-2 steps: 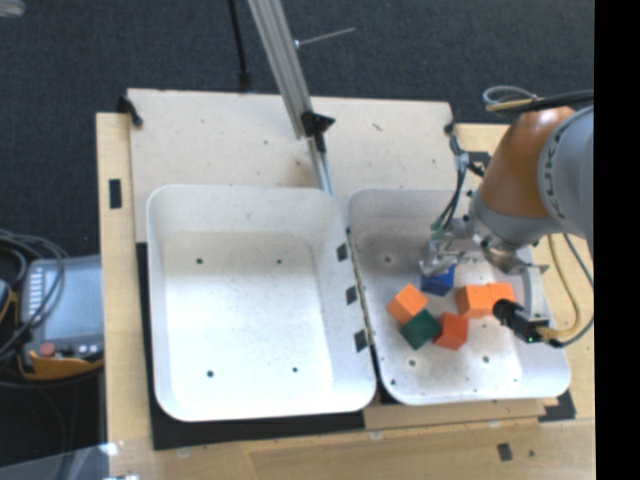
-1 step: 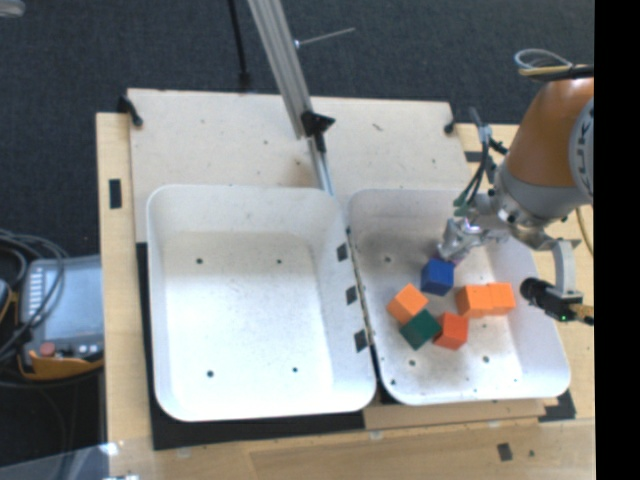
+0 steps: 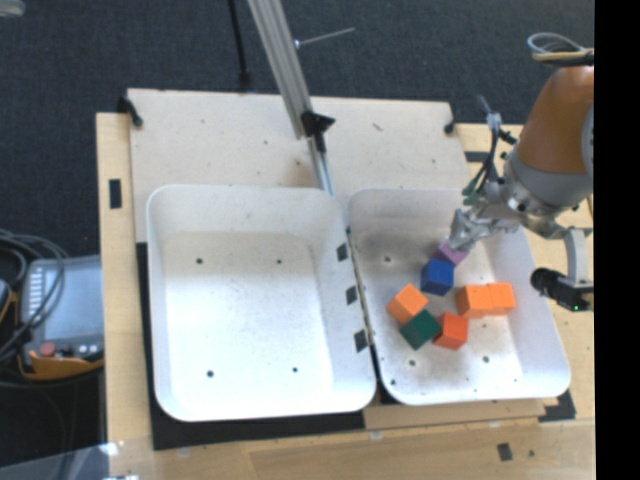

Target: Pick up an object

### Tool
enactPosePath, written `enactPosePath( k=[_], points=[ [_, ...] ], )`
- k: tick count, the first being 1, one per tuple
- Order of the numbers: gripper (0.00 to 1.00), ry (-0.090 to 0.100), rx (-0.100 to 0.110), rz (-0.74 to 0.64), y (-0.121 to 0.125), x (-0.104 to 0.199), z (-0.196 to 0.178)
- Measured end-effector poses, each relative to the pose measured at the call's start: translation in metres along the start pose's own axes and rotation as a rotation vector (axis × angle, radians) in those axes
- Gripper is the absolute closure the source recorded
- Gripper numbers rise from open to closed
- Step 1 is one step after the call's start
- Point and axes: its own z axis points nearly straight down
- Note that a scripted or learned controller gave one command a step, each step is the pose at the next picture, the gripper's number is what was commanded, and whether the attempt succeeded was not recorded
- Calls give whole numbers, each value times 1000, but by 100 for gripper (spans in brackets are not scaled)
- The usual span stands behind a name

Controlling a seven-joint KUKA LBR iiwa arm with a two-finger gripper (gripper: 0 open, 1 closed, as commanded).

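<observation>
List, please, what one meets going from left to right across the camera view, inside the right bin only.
Orange block → dark green block → blue block → red-orange block → larger orange block. The gripper hangs above, near the blue block.

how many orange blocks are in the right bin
3. One orange block sits left of centre beside the green block, a wider one lies to the right, and a redder one is nearest the front. Others may hide under the gripper.
</observation>
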Motion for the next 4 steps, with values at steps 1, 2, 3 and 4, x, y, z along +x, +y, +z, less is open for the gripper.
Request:
enactPosePath(
  k=[1, 2, 3, 4],
  points=[
    [100, 1, 5, -3, 5, 54, 6],
    [100, 2, 1, -6, 10, 111, -8],
    [100, 2, 2, -6, 11, 167, -18],
    [100, 2, 2, -4, 7, 211, -19]
  ],
)
